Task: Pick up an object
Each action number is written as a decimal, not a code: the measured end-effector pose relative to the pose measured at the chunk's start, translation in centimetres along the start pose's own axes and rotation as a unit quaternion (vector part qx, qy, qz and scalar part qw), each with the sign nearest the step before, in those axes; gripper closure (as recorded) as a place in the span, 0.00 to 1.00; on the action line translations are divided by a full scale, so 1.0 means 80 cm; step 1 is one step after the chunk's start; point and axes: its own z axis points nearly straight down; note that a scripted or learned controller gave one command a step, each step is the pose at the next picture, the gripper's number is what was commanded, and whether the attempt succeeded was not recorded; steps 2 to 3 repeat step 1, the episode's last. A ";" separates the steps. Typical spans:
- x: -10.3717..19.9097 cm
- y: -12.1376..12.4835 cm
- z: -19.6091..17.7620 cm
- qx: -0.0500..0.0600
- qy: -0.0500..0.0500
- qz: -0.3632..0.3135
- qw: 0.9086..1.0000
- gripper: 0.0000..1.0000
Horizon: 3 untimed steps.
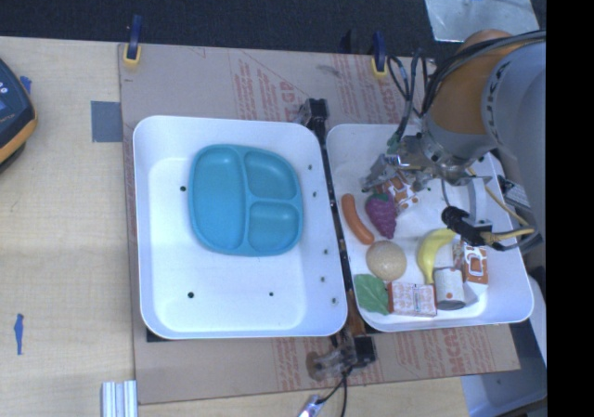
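Observation:
The right bin [506, 313] holds several toy foods: an orange sausage [356, 218], a purple bunch of grapes [381, 215], a round beige ball [386, 259], a yellow banana [431, 251], a green piece [372, 293], a small red-and-white carton [412, 298] and a can [449, 286]. My gripper [396, 174] hangs low over the far part of this bin, just above and beyond the grapes. A small orange-and-white packet [402, 194] lies right under it. I see nothing lifted off the bin floor.
The left bin [158, 294] bears a blue divided plate [246, 199]. Another carton [476, 265] sits by the right bin's right wall. The arm's grey and orange body [483, 99] covers the bin's far right corner.

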 end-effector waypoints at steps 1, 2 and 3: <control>-0.001 0.001 -0.013 0.000 0.000 -0.001 1.000 1.00; -0.001 0.001 -0.013 0.000 0.000 -0.001 1.000 1.00; -0.001 0.001 -0.013 0.000 0.000 -0.001 1.000 1.00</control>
